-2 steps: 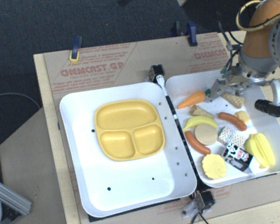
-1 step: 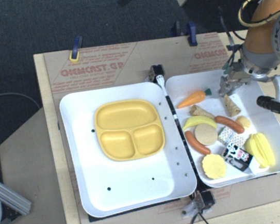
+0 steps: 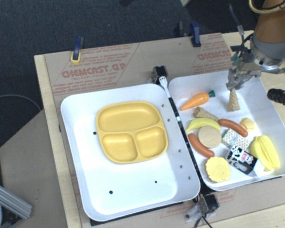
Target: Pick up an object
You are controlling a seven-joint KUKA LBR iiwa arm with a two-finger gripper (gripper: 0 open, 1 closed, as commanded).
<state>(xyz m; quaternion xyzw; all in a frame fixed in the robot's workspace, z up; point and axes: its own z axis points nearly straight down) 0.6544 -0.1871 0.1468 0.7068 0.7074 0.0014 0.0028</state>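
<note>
The right bin [image 3: 260, 99] holds several toy foods: an orange carrot [image 3: 195, 100], a banana [image 3: 203, 123], two red sausages [image 3: 233, 125] [image 3: 200, 145], a round beige bun [image 3: 209, 137], a yellow slice [image 3: 217, 169], a corn cob [image 3: 265, 152] and a black-and-white box [image 3: 242, 159]. A tan cone-shaped piece [image 3: 232, 101] lies near the bin's back. My gripper [image 3: 236, 81] hangs at the back of this bin, its tip just above the tan piece and pointing down at it. No item is seen lifted.
A yellow divided plate [image 3: 131, 130] rests in the left bin [image 3: 127, 190]. Clamps [image 3: 75, 52] [image 3: 194, 33] hold the cardboard base at the back edge. The grey and orange arm [image 3: 272, 22] reaches in from the upper right.
</note>
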